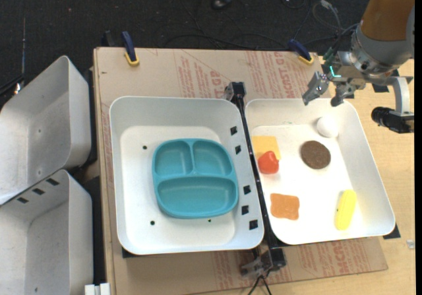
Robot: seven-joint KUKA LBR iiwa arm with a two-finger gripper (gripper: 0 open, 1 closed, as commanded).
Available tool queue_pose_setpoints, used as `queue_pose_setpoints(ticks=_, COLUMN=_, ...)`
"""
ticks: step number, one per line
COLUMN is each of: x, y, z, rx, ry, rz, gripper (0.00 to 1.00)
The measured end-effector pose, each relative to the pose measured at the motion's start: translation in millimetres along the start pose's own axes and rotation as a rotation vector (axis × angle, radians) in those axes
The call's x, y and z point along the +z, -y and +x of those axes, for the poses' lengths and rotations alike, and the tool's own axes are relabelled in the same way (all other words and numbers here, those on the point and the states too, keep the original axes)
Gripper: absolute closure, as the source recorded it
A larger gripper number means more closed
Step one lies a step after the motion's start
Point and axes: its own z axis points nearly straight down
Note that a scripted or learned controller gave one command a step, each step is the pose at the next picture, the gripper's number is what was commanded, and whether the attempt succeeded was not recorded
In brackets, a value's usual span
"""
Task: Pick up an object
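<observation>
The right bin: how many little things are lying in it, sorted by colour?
In the right bin:
Yellow: 2, a square block and a long piece
Red: 1, a ball
Orange: 1, a flat piece
Brown: 1, a disc
White: 1, a ball
Total: 6

Arm is cut off by the top and right edges, so only the orange band and wrist show; gripper is small and a bit blurred, fingers appear apart w/ nothing between them. Spare white bins at far left run off the left and bottom edges. Yellow block is partly covered by the red piece (exact shape of both too small to tell).
</observation>
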Motion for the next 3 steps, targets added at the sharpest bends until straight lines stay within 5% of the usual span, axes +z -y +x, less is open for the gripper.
queue_pose_setpoints(ticks=1, x=-1.6, y=-0.6, z=0.0, rx=0.000, ry=0.001, rz=-0.003, gripper=0.00)
queue_pose_setpoints(ticks=3, x=91.3, y=4.5, z=8.4, rx=0.002, ry=0.000, rz=0.002, gripper=0.00)
